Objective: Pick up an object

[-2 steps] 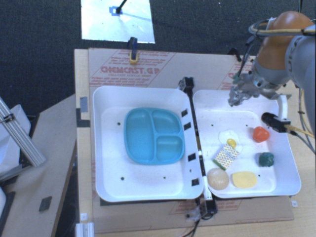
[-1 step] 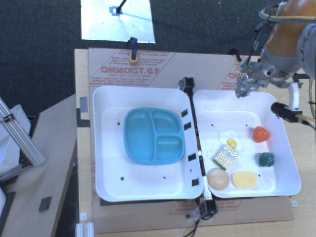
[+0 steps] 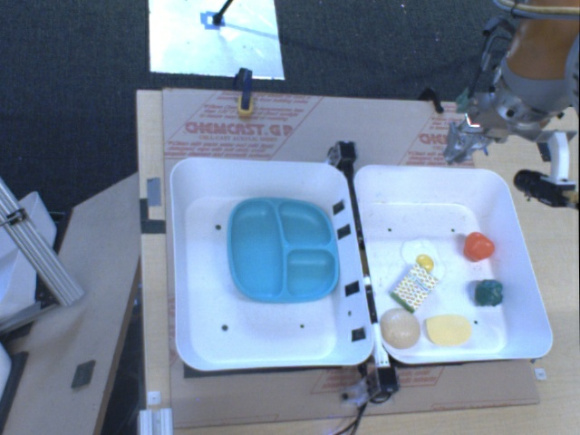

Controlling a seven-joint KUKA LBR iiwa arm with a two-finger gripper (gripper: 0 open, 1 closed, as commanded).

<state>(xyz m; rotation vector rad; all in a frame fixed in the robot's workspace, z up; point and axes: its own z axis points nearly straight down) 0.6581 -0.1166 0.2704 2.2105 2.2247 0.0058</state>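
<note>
Jaws [image 3: 462, 145] hang above right bin's [image 3: 507, 198] far rim; tomato [image 3: 478, 246] inside.

Red block letters are printed on the brown protective sheet [image 3: 299, 120] that lies on the surface under the two bins. At the upper left, above the left bin [image 3: 195, 175], the word reads roughly "CHEMCAST", followed by a few characters too blurred to make out. The same red print recurs upside down at the sheet's upper right [image 3: 426, 134] and along its front edge [image 3: 340, 379], where it is partly covered and cannot be read.
</note>
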